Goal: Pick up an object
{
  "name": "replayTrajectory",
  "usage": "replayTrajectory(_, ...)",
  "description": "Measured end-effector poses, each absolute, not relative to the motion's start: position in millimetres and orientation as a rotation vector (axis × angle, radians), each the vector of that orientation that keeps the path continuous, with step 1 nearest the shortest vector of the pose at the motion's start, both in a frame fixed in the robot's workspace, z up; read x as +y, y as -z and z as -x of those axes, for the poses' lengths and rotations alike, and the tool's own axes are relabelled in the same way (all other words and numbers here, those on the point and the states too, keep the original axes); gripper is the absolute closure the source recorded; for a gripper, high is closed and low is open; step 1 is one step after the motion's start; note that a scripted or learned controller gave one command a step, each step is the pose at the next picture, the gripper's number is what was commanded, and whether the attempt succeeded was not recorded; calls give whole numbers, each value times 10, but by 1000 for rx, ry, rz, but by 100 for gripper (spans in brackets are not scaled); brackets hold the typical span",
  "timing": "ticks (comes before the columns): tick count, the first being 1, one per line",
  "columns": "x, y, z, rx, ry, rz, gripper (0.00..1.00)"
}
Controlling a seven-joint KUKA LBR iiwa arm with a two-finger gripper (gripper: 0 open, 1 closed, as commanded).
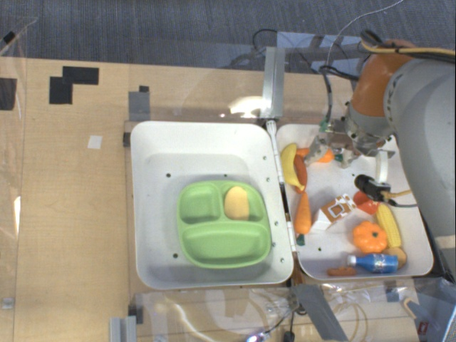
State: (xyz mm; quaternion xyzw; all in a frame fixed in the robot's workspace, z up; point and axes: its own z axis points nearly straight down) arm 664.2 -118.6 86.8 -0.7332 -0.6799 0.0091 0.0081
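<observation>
I am at the reach-in step of picking something up, with nothing lifted yet as far as I can judge. My pincer (340, 147) hangs low over the right bin (420, 266), up at about twelve o'clock of that bin, close to its far wall. Whether it is spread or closed I cannot tell; the wrist hides it, and I see nothing held in it.

The thing nearest me is a small orange piece (322, 157), just at seven o'clock of the pincer, lying flat on the white floor. It is short and slim, so I judge it would need a centred, low grip. Beside it, at nine o'clock, lie a yellow banana (288, 162) and a red chili (300, 172) touching it along its inner curve.

My next move, I think, calls for a short shift toward seven o'clock, a descent to the bin floor, then a close and a straight lift.

Other candidates sit further toward six o'clock: a carrot (303, 214), a small pumpkin (370, 237), a corn cob (388, 224) and a blue bottle (376, 263). In the left bin (153, 191) a green tray (221, 244) carries a yellow egg-shaped item (237, 203).
</observation>
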Motion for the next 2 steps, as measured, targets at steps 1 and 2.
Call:
replayTrajectory(1, -1195, -963, -6632, -2133, -40, 2283, 100)
replayTrajectory(2, -374, -1874, -6701, -1956, 8, 2464, 100)
